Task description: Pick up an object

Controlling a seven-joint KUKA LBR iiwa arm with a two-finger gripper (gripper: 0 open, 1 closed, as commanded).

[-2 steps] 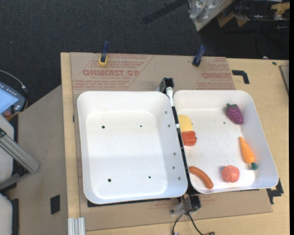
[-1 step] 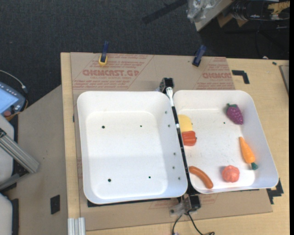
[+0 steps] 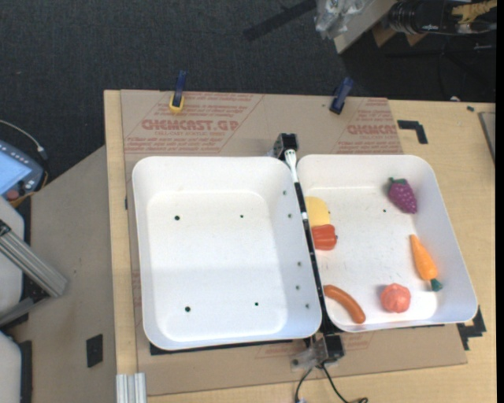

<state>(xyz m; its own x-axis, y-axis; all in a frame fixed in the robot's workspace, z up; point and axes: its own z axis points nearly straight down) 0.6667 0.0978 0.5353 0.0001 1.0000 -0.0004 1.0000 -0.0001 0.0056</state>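
Observation:
Several toy foods lie in the right bin (image 3: 370, 177). Purple grapes (image 3: 402, 195) sit at the far right corner. A yellow piece (image 3: 316, 209) and a red-orange pepper (image 3: 324, 236) rest against the bin's left wall. An orange carrot (image 3: 424, 261) lies along the right side. A sausage (image 3: 344, 303) and a round red fruit (image 3: 395, 297) lie near the front edge. My gripper (image 3: 340, 19) is high at the top of the view, beyond the back of the bench and far from all the objects.
The left bin (image 3: 150, 236) stands beside the right one, with a black clip (image 3: 285, 146) at the back of the joint and another (image 3: 327, 346) at the front. Blue clamps (image 3: 179, 90) (image 3: 341, 94) hold the cardboard base at the back.

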